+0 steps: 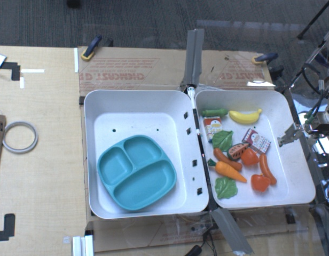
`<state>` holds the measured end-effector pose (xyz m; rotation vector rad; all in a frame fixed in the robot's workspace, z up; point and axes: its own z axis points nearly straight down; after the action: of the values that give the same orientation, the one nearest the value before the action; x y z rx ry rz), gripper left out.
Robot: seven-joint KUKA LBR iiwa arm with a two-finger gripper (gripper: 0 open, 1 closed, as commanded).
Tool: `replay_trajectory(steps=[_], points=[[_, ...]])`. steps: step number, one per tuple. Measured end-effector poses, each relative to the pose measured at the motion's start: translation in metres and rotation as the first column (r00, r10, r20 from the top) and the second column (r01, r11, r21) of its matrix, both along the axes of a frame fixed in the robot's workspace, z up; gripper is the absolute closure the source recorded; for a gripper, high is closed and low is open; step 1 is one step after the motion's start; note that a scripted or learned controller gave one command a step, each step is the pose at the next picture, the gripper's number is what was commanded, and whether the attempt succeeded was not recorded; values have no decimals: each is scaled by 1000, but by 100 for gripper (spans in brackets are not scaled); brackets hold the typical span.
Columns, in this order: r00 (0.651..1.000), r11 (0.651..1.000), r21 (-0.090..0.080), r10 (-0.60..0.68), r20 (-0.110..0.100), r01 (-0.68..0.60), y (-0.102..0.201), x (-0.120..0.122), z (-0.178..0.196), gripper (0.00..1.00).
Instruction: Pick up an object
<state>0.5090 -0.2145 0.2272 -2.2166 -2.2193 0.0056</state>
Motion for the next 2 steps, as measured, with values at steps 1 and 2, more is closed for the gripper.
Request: replay_trajectory(steps=[1,2], points=[[900,900,-2,-436,-1,436,25,-18,-137,0],[733,733,-5,-681,0,681,47,9,-137,0]])
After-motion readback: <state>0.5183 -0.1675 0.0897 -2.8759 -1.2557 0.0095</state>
